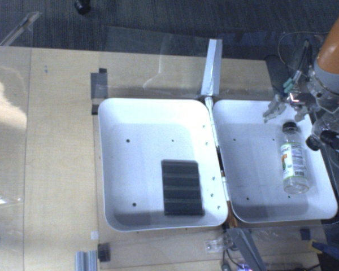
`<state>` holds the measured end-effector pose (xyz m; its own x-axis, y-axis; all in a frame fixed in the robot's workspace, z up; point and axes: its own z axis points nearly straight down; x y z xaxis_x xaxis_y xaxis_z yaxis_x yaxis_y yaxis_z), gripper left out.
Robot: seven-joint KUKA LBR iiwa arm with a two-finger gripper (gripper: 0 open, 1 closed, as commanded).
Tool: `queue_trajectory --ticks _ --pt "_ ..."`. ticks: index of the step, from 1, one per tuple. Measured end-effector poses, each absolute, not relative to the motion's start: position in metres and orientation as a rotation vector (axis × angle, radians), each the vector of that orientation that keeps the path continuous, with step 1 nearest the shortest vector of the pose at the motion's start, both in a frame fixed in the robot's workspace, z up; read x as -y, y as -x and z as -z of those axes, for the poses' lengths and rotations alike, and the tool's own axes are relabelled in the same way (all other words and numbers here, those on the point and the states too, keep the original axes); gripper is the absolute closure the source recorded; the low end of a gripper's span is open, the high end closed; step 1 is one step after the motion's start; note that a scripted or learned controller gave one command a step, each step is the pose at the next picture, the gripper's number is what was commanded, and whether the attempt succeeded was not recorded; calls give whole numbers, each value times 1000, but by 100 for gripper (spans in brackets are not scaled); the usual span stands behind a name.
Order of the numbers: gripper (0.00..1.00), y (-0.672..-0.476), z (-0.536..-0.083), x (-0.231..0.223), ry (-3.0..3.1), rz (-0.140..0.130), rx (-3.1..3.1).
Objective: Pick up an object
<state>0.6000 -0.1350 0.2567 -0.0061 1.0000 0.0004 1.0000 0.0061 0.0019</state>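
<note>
- Bottle [292, 160]: a clear plastic bottle with a dark cap and a printed label, lying on its side on the floor of the right bin [254, 199]. Its long axis runs near to far with a slight lean; the cap points to the far side, the base toward the near right corner.
- Position of the bottle: right part of the right bin, close to the right wall, well apart from the dividing rims between the two bins.
- Gripper [305, 114]: at the far right of the scene, over the far right corner of the right bin, just beyond the bottle's cap. Cables and metal parts crowd it, and whether it is spread or pressed together cannot be told. Nothing is seen held in it.
- Arm [334, 55]: the orange band shows above the wrist at the right edge.
- Black block [182, 187]: a ribbed rectangular piece, lying flat in the left bin [130, 123], in its near part, long axis near to far.
</note>
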Motion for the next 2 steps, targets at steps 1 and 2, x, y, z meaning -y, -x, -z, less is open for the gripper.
queue_trajectory --ticks 1,2 --pt "0 -580 -173 201 -2043 -3 -2384" --pt "0 -593 -104 204 -1958 -15 -2434"
